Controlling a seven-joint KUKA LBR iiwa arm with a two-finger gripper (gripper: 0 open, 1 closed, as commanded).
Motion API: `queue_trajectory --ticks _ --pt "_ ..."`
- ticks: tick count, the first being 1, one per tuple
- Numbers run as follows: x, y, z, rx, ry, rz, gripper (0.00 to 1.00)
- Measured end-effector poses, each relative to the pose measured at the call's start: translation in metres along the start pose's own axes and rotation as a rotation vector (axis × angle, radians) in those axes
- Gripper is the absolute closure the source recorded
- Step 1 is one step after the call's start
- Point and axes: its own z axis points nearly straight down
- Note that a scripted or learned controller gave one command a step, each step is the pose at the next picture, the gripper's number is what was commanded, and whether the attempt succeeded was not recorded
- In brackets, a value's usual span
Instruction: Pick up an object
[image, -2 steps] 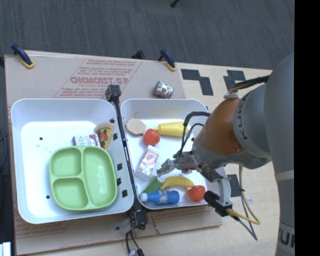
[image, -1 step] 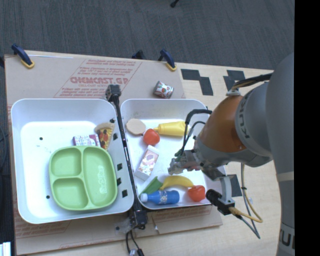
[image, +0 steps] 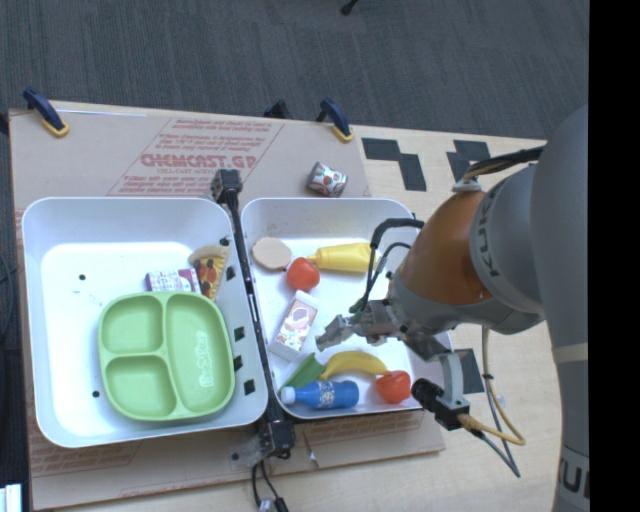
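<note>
Surface: pale wooden tabletop (image: 520, 330), with a brown cardboard sheet (image: 120, 160) under the two bins, held by blue-and-yellow clamps (image: 336, 118) at the far edge.
Room: dark grey carpet (image: 300, 50) beyond the tabletop.
Writing: red print on the cardboard, readable as "CHEMCAST GP"; smaller lines too fine to read.
Left bin (image: 40, 300): green divided plate (image: 165, 355) lying flat, a small purple-and-white carton (image: 170, 281) just behind it, an orange snack packet (image: 210, 268) near the dividing wall.
Right bin (image: 330, 207): tan round disc (image: 271, 252), red tomato (image: 303, 274), yellow squash-like piece (image: 345, 258) with long axis left to right, white juice box (image: 295, 327) with a red picture, long axis running near to far and slightly tilted.
Near edge of right bin: yellow banana (image: 354, 362), curved, long axis left to right; blue bottle (image: 322, 395) with white label lying on its side, green piece (image: 300, 374) touching it, red pepper-like piece (image: 394, 386) at the right.
Outside the bins: small crumpled red-and-white can (image: 327, 179) on the cardboard.
Gripper (image: 340, 330): low over the right bin, between juice box and banana, pointing left; fingers slightly spread, nothing visible between them.
Arm: grey with orange band (image: 450, 255), above the bin's right side.
</note>
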Motion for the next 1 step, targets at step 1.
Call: queue_trajectory --ticks 1 --pt "-0.0424 0.0366 0.0196 -0.004 0.001 0.017 0.00"
